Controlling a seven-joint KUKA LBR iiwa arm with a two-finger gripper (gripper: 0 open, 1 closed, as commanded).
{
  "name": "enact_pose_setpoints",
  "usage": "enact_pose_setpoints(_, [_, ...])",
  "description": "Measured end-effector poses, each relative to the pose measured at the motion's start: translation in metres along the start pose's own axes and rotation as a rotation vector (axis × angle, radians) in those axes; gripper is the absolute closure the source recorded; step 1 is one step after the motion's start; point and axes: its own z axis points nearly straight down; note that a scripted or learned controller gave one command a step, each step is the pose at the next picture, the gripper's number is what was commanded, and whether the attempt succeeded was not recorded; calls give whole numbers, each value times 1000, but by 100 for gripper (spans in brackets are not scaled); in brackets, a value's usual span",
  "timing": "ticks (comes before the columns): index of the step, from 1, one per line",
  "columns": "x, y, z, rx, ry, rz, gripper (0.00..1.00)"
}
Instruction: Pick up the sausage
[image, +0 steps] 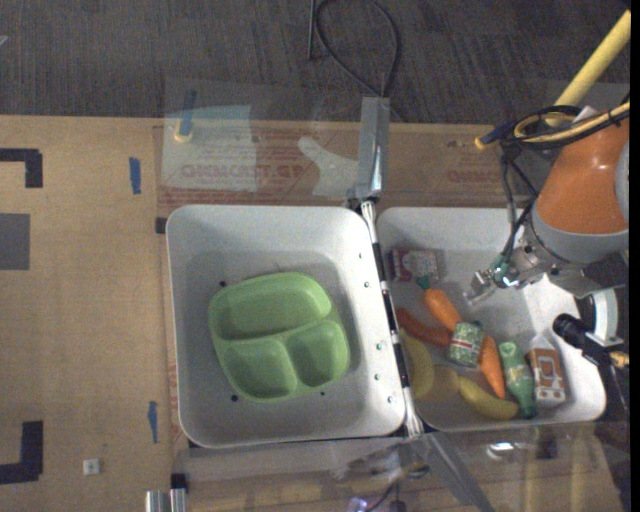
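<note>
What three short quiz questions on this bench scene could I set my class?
1. True or false: the green plate lies in the right bin.
2. The sausage lies closest to: A) the wall between the bins; B) the right bin's outer wall; C) the plate.
3. The plate has ___ compartments.
Key: 1 false, it is in the left bin; 2 A; 3 three.

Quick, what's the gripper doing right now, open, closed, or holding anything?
Gripper: above the right bin, too small and blurred to tell open from closed; nothing visibly held.
</note>
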Motion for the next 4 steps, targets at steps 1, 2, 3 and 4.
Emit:
enact_pose_setpoints(1, [-10, 3, 69, -5, 0, 330, 100])
enact_pose_setpoints(2, [-17, -45, -6, 4, 0, 610, 100])
enact_pose_setpoints(3, [-17, -45, -15, 5, -1, 612, 100])
enact_pose_setpoints(4, [63, -63, 3, 10, 2, 867, 100])
